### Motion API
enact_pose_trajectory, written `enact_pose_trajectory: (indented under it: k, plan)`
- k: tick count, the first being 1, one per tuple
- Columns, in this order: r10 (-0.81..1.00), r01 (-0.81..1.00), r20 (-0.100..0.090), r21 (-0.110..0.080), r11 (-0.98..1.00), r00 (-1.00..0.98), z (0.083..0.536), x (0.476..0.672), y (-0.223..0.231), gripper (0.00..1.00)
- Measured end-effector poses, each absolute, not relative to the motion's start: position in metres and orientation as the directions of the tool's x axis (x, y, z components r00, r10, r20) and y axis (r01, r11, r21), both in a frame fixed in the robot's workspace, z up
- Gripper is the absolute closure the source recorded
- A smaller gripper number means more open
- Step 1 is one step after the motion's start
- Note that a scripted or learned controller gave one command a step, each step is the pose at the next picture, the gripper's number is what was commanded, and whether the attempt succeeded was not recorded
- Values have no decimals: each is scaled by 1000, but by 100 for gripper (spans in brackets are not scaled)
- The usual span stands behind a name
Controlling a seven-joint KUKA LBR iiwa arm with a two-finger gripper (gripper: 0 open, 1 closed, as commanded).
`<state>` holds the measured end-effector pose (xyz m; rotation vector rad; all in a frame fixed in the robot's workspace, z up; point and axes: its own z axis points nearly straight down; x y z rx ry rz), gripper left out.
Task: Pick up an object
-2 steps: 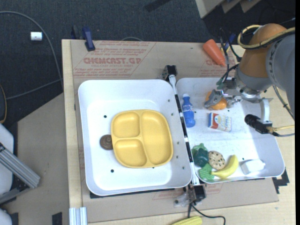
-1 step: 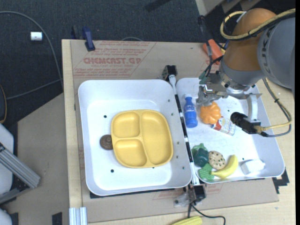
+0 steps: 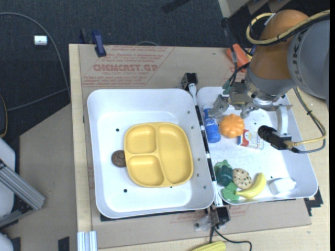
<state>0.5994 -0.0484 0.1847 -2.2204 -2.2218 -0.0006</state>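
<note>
My gripper hangs over the far part of the right bin, carried by my grey arm with its orange band. One finger slants down toward the left and ends just above the blue bottle; the second points toward the orange pumpkin. The jaws stand spread apart with nothing between them.

Right bin, near my gripper: the blue bottle lies along the left wall, the pumpkin is just beside it, and a small red-and-white packet touches the pumpkin's right side.

Right bin, near corner: a green toy, a speckled cookie and a yellow banana are clustered together, with a small white block a little apart to the right.

Left bin: a yellow divided tray lies in the middle, and a brown disc touches the tray's left edge.
</note>
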Motion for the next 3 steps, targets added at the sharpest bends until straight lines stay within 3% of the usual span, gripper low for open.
enact_pose_trajectory:
  k: [1, 2, 3]
  plan:
    - [1000, 1000, 0, -3, -1, 1, 91, 622, -111, 0]
    - [1000, 1000, 1, 8, 0, 0, 106, 626, -109, 100]
    - [1000, 1000, 1, 2, 1, -1, 186, 655, -43, 100]
